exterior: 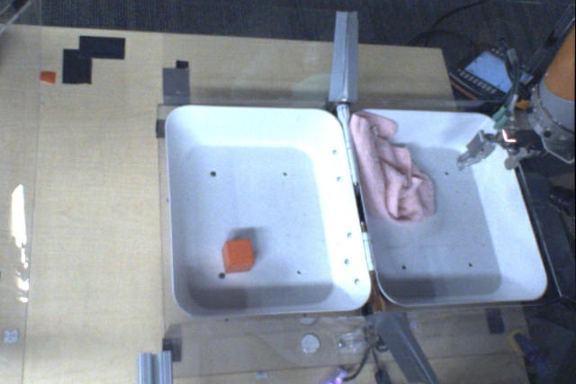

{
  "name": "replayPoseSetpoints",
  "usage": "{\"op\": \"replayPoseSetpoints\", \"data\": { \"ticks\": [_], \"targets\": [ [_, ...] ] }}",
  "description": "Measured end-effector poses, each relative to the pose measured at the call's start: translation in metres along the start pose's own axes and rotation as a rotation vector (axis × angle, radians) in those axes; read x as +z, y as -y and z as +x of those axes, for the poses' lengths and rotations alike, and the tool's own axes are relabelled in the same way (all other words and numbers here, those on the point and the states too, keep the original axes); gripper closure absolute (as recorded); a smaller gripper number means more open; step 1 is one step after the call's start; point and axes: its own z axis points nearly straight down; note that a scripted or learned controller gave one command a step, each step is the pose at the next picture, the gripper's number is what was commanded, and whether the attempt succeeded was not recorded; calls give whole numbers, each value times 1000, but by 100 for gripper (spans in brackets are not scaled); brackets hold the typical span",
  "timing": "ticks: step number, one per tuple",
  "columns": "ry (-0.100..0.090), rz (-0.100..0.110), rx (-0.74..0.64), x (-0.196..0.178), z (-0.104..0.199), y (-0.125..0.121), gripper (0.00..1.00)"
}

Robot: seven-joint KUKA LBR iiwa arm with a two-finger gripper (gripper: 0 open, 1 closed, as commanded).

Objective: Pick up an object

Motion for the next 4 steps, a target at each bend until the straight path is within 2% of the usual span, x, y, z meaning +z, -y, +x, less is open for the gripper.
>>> {"op": "replayPoseSetpoints", "data": {
  "ticks": [1, 2, 3, 4],
  "targets": [
    [0, -3, -66, 109, 44, 0, 0],
    [4, -15, -173, 118, 93, -9, 0],
    [5, -15, -489, 118, 84, -27, 0],
    [10, -17, -580, 117, 96, -22, 0]
  ]
}}
